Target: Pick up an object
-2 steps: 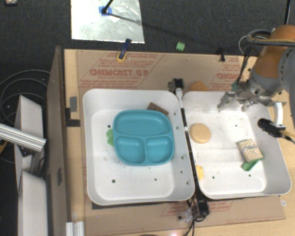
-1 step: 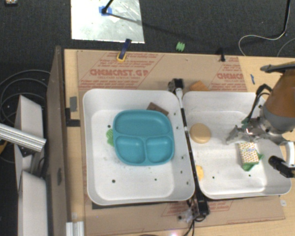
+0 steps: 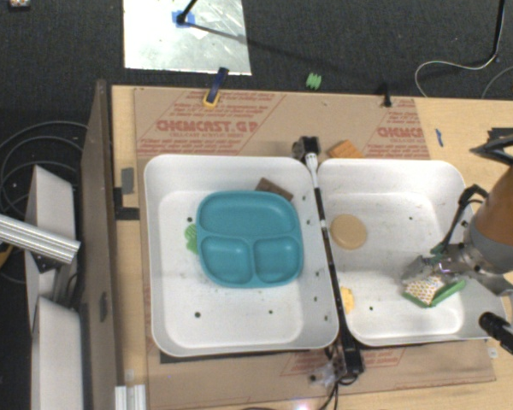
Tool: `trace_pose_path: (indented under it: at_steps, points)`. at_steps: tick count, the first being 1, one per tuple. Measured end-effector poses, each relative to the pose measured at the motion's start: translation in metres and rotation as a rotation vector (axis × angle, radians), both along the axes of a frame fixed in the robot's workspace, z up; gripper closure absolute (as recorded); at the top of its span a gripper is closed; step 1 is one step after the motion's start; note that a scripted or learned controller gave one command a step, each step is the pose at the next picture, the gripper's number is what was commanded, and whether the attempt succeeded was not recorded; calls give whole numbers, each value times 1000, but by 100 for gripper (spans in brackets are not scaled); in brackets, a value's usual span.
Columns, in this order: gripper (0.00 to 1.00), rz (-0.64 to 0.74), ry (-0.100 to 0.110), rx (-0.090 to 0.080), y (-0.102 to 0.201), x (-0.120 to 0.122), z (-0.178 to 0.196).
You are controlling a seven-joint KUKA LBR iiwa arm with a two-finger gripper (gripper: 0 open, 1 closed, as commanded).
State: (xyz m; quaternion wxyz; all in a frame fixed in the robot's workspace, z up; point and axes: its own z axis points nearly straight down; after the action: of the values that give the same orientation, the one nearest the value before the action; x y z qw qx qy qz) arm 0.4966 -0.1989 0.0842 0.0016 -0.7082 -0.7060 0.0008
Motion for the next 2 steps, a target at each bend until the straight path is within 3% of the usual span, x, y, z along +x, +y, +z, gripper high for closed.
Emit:
trace_pose_path:
  at_steps: [1, 2]
  points:
    - [100, 4, -8, -2, 1, 5, 11]
    - [100, 16, -19, -2, 56, 86, 100]
